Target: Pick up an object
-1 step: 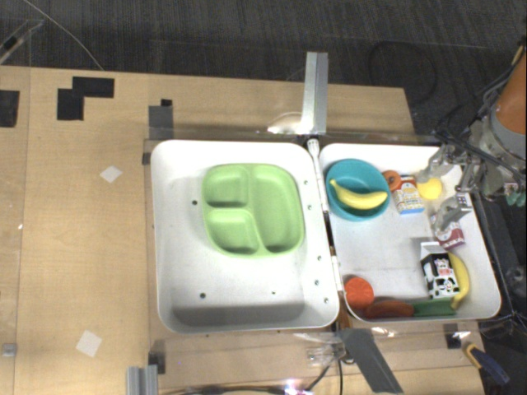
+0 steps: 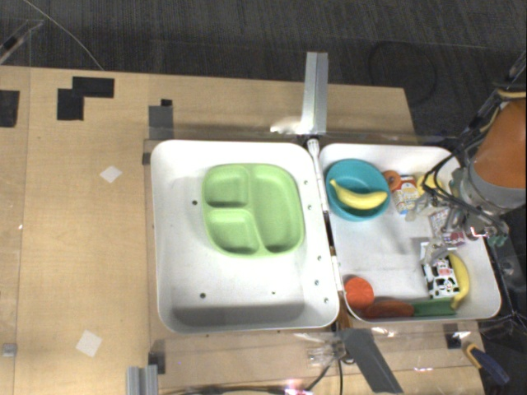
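1. Low in the right bin (image 2: pixel 387 245), near its right wall, the gripper (image 2: pixel 436 257) hangs over a small black-and-white carton (image 2: pixel 441 282) that lies just beside a banana (image 2: pixel 461 280) — whether the fingers are parted or closed I cannot tell, and nothing can be seen held between them.
2. That banana lies lengthwise between the carton and the bin's right wall, close to the rim, so there is little room on that side.
3. Along the bin's front wall sit an orange ball (image 2: pixel 359 289), a dark red sausage-shaped piece (image 2: pixel 387 308) and a flat green strip (image 2: pixel 432 307), the strip just below the carton.
4. Bare white floor lies left of the gripper, in the middle of the bin — the widest open room there.
5. At the bin's back left a blue bowl (image 2: pixel 356 186) holds a second banana (image 2: pixel 358 194); just right of it lies a small packet with orange and white print (image 2: pixel 402 192).
6. The arm (image 2: pixel 502 159), with its orange band, reaches in over the bin's right rim, with cables trailing down to the wrist.
7. The left bin (image 2: pixel 177 245) holds a green divided plate (image 2: pixel 251 208) at its middle, well apart from the gripper.
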Available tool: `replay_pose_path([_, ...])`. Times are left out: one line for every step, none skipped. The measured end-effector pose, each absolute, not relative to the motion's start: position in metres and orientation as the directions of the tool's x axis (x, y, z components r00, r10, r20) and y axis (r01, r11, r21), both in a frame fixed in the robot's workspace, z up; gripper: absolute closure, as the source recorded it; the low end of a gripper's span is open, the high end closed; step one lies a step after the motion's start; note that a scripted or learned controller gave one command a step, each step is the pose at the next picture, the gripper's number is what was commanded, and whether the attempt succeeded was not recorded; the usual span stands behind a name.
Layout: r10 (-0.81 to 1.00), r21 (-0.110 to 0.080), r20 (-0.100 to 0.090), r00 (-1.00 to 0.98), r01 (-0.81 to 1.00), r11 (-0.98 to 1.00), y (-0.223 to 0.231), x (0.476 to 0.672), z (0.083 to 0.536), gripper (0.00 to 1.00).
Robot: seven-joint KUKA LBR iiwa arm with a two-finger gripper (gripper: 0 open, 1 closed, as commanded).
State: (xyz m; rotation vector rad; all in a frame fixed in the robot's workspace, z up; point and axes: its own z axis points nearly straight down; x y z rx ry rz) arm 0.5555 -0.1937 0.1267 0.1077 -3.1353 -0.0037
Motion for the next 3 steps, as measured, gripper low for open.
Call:
replay_pose_path([0.005,-0.003,-0.015,-1.000,0.005,1.000,-0.206,0.496,0.090,0.00])
replay_pose_path([-0.063,-0.006,-0.015,-0.998,-0.063,0.998,-0.142,0.561,0.090,0.00])
replay_pose_path([0.330,-0.014,-0.006,-0.944,0.330,0.944,-0.141,0.645,0.087,0.00])
